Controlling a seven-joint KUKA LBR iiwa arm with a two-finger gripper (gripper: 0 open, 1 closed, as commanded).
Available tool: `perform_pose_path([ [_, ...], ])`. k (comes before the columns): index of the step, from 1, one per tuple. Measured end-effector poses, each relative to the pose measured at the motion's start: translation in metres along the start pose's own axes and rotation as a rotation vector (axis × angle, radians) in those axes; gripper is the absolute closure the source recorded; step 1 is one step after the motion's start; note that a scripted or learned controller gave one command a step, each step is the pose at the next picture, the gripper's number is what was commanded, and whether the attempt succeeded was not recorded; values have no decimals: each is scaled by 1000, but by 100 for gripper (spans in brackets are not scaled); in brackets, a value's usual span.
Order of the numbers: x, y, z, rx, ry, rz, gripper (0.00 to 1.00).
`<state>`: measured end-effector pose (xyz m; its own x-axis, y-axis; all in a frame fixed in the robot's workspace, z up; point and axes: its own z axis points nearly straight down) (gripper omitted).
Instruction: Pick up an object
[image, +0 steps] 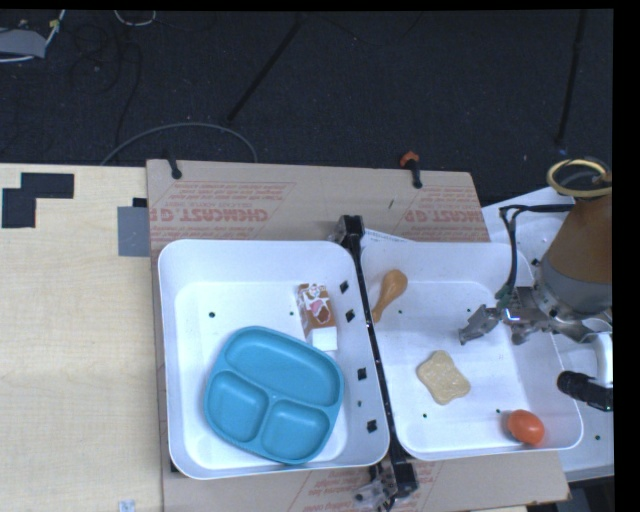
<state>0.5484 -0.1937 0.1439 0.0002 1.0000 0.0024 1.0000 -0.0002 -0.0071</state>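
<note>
Dark carpeted floor with loose cables at the top, pale wooden desk (70, 330) below it, brown cardboard sheet (300, 205) under two shallow white bins. In the left white plastic bin (185, 300), a light blue three-compartment plastic plate (272, 394) lying flat toward the front, and beside its upper right edge a small printed brown-and-white packet (317, 308) leaning near the divider wall. In the right white plastic bin (480, 440), three candidates well apart from one another: a tan drumstick-shaped toy (388, 292) at the upper left, slanted, with its thin end toward the divider; a flat beige cracker-like slab (443, 378) near the middle of the floor; a small round orange-red ball-like piece (526, 427) in the lower right corner. Grey two-finger tool (487, 324) reaching in from the right, hovering over the bin's upper right part, above and to the right of the slab; nothing seen between its fingers, and too small and blurred to tell how far apart they stand. Probably all light, toy-weight pieces. Slab likely stiff but thin and flush with the floor, so hard to get fingers under; best taken across its narrower width. Round piece prone to rolling and crowded by the corner walls. Drumstick likely easiest, pinched across its slim neck.
</note>
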Motion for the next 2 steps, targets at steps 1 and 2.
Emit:
perform_pose_path([
  [1,0,1,51,-6,-2,1,0],
  [2,-1,1,39,-7,-2,4,100],
])
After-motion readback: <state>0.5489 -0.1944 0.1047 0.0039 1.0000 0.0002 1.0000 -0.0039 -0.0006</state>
